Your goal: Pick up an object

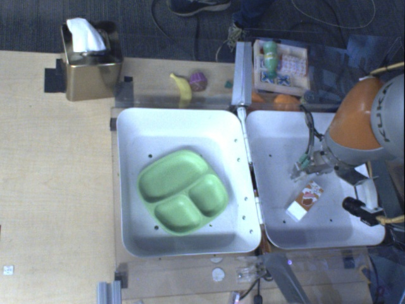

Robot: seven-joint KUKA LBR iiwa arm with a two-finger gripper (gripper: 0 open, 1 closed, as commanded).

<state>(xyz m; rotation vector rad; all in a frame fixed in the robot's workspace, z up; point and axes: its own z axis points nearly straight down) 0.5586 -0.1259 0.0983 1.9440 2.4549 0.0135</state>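
We see the gripper [308, 164] low in the right bin [278, 223], just above a small brown-and-white packet [305, 200] lying flat on the bin floor; whether the claw is released or clenched we cannot tell. To take the packet cleanly, we judge the arm should centre over it and descend straight, since a flat thing offers little edge. A green divided tray [182, 190] fills the left bin [130, 189], well apart; a banana [182, 88] and tissue box [87, 59] sit beyond on the bench
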